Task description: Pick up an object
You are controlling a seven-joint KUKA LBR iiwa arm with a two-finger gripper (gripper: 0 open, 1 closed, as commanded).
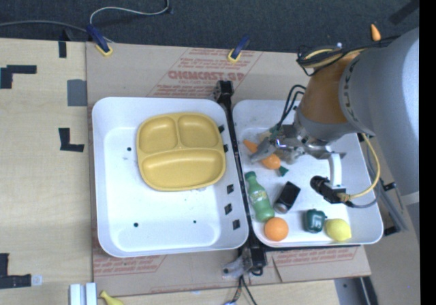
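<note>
We see the tool low in the right white bin, at the end of the grey arm with its orange band. Its metal fingers are bunched over a small orange ball, which sits right at the tips, but we cannot tell whether the fingers are apart, together or clamped on the ball; the view is too cluttered there. Just to the tool's left lies a small orange wedge-shaped piece.

Below the tool and slightly left lies a green bottle, and past its lower end an orange fruit. Directly below the tool rests a black block. Further below and to the right are a dark green object and a yellow lemon, close together. Well to the tool's left, in the left white bin, rests a yellow divided plate. Both bins sit on the worktop.
</note>
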